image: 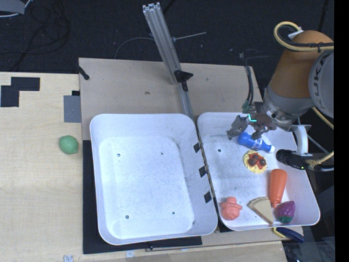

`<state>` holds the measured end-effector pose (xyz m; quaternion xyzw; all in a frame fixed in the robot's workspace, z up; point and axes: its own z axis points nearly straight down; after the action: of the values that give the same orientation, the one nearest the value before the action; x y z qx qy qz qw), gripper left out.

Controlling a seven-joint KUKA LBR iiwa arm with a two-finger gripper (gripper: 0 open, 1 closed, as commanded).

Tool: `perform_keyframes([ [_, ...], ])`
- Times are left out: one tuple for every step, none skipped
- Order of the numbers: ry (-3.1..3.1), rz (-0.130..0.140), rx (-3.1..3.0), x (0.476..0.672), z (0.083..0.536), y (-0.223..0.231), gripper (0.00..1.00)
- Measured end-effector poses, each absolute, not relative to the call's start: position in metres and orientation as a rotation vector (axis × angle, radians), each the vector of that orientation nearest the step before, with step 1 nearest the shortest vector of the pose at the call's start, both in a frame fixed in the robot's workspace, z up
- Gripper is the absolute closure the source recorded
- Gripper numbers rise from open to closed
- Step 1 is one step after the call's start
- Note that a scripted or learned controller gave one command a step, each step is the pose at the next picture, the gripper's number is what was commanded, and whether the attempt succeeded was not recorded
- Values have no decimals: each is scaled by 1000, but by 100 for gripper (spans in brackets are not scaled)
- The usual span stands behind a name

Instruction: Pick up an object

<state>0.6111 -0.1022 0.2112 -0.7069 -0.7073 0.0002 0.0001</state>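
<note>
My gripper [248,127] hangs over the upper part of the right bin [218,162], its dark fingers spread open. A small blue bottle-like object [255,142] lies on the bin floor just below and to the right of the fingertips, partly covered by the gripper; nothing is visibly clamped. Lower in the same bin lie a yellow disc with red toppings [255,161], an orange carrot [277,185], a pink object [231,208], a slice of bread [262,207] and a purple fruit [285,212].
The left bin [143,179] stands beside the right one, joined by black clips along the shared edge. A green ball [68,144] rests on the wooden bench at far left. An aluminium bar [166,42] slants up behind the bins.
</note>
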Motion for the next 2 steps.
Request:
perform_keyframes([
  [-2222, 1, -2221, 611, 211, -102, 0],
  [-2219, 5, -2219, 617, 161, -108, 0],
])
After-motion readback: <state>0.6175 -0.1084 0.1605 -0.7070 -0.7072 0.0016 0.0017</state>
